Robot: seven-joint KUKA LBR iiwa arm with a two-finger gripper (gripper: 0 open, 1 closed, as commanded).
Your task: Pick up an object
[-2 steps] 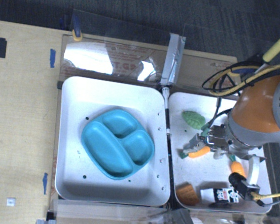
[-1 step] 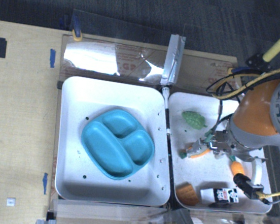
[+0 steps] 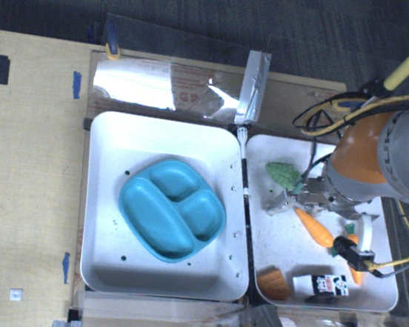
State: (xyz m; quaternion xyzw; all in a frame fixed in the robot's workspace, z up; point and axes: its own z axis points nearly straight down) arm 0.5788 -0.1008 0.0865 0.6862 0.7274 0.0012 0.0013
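Note:
My gripper reaches low into the right bin from the right, under the orange-banded wrist. Its tip sits between a green leafy toy, just behind it, and an orange carrot, just in front of it. I see nothing clearly held. Near the bin's front edge lie a brown round piece and a small black-and-white carton. A second orange piece lies partly hidden by the arm's fittings.
The left bin holds a blue divided plate. A metal divider stands behind the seam between the bins. Cables loop off the arm at the back right.

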